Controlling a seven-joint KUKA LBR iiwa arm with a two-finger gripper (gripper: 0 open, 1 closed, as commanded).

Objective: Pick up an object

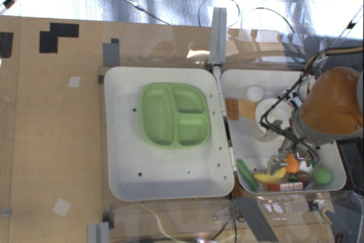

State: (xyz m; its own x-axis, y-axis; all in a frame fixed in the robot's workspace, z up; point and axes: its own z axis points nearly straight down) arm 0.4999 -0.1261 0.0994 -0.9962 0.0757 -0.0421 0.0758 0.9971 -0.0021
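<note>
banana [268, 177], cucumber [247, 174] and lime [322, 176] crowd fingers [280, 161].

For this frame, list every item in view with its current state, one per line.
Green divided plate: flat in left bin, compartments bare.
Banana: lying at right bin's near edge.
Green ball: resting in near corner.
White ball: resting near far wall.
Gripper: low over the banana.

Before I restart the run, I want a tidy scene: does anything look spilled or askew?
Nothing looks spilled. The green plate sits slightly askew in the left bin; the toy food is heaped against the right bin's near wall.
</note>
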